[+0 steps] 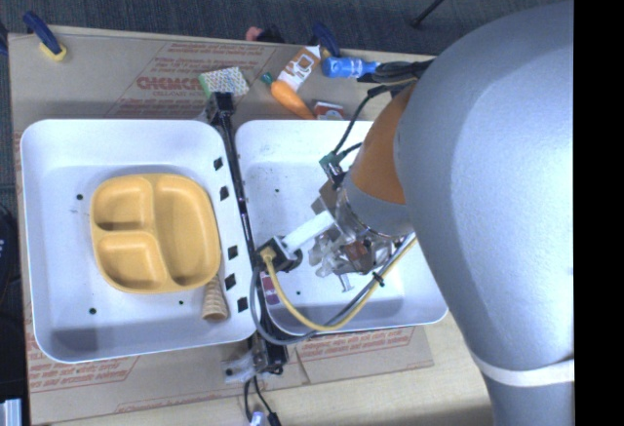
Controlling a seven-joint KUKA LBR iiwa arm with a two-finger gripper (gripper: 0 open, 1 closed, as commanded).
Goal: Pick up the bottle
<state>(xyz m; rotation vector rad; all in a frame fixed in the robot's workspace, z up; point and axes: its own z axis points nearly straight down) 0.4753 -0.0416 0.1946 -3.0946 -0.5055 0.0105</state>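
My gripper (pixel 341 256) hangs low over the middle of the right bin (pixel 292 156), under the big grey arm and its orange band. The arm hides much of that bin's floor. No thing shows between the gripper's metal parts. A small white and orange bottle-like thing (pixel 298 69) lies on the cardboard behind the right bin, outside it and well apart from the gripper. A blue bottle-like thing (pixel 343 68) lies just right of it.
The left bin (pixel 49 219) holds a yellow divided plate (pixel 154 231) and a tan cone (pixel 214 302) near its front right corner. A black brush (pixel 222 108) lies along the divider between the bins. An orange carrot-like piece (pixel 290 98) lies behind the right bin.
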